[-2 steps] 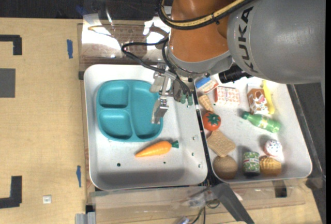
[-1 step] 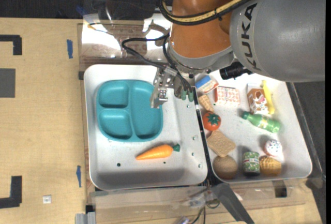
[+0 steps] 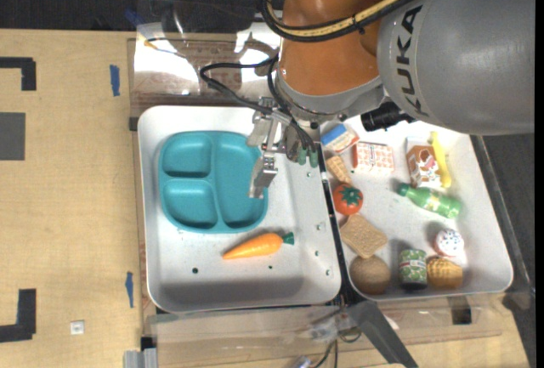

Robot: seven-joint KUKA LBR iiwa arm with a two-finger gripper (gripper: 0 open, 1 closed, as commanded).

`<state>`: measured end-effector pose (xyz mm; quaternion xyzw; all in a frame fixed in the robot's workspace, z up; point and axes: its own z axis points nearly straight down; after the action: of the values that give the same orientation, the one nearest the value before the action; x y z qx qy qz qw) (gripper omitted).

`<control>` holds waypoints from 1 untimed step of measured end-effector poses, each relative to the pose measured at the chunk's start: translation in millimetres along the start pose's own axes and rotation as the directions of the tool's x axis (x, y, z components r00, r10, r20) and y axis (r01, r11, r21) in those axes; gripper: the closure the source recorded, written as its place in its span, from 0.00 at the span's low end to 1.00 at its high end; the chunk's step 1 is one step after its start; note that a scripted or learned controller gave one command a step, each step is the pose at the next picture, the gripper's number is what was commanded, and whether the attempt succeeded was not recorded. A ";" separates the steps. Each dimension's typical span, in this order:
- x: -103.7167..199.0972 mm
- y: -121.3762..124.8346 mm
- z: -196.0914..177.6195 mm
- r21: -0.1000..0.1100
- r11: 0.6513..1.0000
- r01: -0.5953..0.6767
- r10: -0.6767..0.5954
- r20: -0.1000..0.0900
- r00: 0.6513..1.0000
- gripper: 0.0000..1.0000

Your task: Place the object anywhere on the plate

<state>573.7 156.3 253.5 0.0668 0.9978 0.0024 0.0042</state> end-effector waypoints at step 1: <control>81.7 -21.0 -0.6 0.006 0.978 -0.207 0.207 -0.006 0.978 0.00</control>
<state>489.9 146.4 253.4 0.1701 0.9854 0.0006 0.0005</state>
